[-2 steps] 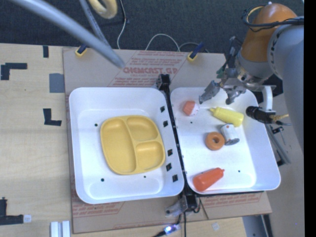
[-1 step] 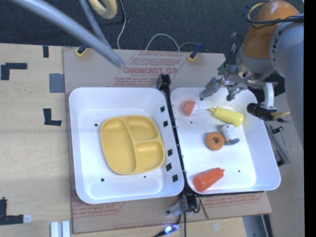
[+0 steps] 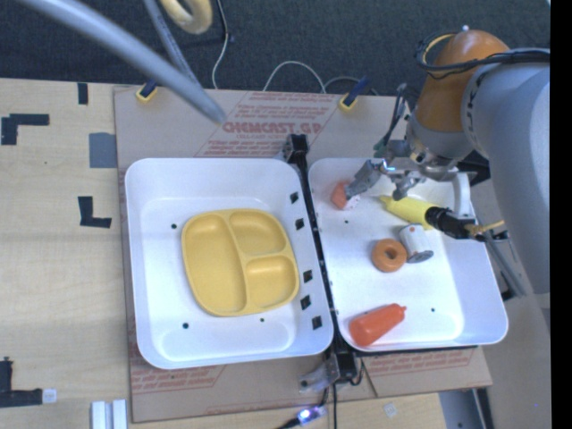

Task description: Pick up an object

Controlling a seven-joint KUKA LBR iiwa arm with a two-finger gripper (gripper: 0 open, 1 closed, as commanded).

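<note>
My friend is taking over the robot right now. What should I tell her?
Gripper: open, holding nothing, over the far end of the right white bin.
In that bin: small pink-red chunk by one finger, yellow banana-shaped toy, brown ring doughnut, small white cylinder, orange-red carrot-shaped toy.
Left white bin: yellow divided plastic plate.
Done: nothing picked yet.
Left: grab one thing and lift it.

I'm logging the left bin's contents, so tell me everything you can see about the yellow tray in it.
The yellow tray is a rounded-square divided dish that looks like matte plastic. It has three compartments: a long one along its left side and two smaller ones stacked on its right. It lies flat, right way up and slightly rotated, near the middle of the left bin, resting on the bin's floor and away from its walls.
</note>
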